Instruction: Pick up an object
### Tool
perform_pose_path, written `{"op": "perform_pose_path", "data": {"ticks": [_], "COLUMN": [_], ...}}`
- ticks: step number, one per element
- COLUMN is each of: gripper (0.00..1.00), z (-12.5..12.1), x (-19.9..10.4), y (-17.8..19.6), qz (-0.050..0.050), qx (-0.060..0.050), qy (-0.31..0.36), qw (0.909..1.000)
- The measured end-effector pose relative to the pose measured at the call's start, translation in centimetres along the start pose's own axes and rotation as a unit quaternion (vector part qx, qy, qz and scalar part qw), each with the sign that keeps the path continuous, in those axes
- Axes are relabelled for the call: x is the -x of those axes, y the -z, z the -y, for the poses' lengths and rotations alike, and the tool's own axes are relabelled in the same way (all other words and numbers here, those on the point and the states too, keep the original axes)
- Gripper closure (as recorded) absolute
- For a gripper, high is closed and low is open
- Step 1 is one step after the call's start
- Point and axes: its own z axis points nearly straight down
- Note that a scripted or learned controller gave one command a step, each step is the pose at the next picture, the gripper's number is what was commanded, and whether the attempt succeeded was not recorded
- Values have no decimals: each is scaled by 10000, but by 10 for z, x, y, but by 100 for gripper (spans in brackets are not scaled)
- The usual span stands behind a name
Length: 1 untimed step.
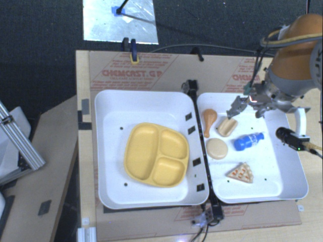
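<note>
Two white bins sit side by side on a cardboard sheet [151,72] printed in red with "CHEMCAST GP", read upside down from this view; a second red print near the sheet's right end is partly covered.

The left bin [113,115] holds a yellow plate [156,154] with three compartments, lying flat near its centre.

The right bin [287,180] holds five toy pieces:
- tan drumstick [208,120] by the divider, knob end up
- beige bread roll [227,127] just beside it
- round cream disc [217,148] below the roll
- blue bottle [248,140] lying on its side, right of the disc, no label readable
- pizza slice [241,173] near the front, apart from the rest

The gripper [241,105] hovers over the back of the right bin, just above the bread roll. Its fingers look slightly apart with nothing between them. The grey arm with its orange band [300,32] comes in from the right.

A foil-like square [120,13] lies on the dark cloth beyond the bench.
</note>
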Motion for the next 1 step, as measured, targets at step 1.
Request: {"op": "perform_pose_path", "data": {"ticks": [1], "gripper": [0], "z": [-3], "x": [4], "y": [-43], "qz": [-1], "qx": [-5], "qy": [-2], "qw": [10000]}}
